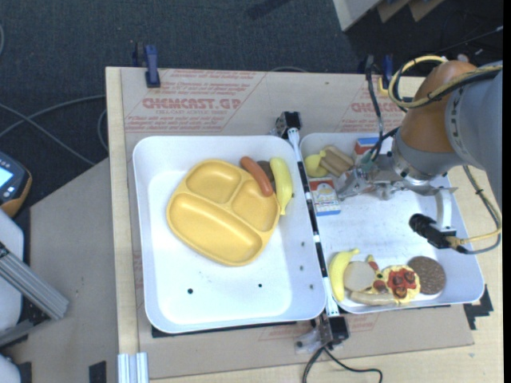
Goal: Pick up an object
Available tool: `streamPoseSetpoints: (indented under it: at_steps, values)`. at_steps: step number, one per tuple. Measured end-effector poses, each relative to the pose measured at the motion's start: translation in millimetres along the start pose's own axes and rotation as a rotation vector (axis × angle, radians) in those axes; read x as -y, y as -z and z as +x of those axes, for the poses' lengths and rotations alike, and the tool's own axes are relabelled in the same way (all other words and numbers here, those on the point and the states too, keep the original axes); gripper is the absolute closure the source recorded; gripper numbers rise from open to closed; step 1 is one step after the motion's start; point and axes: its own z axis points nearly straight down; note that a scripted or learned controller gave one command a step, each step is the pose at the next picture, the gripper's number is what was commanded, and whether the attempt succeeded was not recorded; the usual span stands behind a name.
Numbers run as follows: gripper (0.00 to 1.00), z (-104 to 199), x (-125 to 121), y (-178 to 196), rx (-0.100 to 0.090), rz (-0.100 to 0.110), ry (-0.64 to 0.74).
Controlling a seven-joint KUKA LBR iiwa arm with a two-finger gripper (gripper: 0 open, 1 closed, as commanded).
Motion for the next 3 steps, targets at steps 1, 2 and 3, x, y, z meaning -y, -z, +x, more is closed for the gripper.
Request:
streamPoseSetpoints:
  at_steps: [1,2,3]
  values:
    - [0.0,-30.4,-45.1,1.1,-0.005,0.052,-0.007]
    - [0.0,-56.0,29.4,0.0,-0.002,0.012,-0.009]
    - [0.0,-4.5,-31.4,1.0,0.007,0.028,-0.006]
